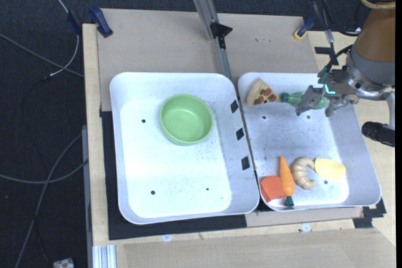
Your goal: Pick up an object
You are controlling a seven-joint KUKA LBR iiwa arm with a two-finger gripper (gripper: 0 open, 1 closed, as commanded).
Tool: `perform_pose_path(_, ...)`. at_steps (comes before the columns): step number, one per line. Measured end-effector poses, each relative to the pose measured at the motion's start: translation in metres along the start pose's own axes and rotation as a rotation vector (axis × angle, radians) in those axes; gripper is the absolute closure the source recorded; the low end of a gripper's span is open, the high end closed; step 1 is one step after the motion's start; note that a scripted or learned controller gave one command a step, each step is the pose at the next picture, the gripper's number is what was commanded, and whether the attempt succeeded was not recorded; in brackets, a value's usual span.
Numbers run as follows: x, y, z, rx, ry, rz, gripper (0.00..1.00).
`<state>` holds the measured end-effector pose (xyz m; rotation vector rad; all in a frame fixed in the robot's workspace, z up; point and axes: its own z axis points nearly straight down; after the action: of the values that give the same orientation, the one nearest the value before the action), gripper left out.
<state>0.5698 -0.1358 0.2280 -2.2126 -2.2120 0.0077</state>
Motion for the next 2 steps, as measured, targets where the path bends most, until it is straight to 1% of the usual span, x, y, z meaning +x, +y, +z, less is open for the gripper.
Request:
perform_pose_path(1, 0.000, 0.001, -0.003, -0.006, -0.001, -0.001, 0.00)
perform_pose_path(2, -0.003, -0.004, 0.061, 0.006, 0.001, 0.001, 0.00)
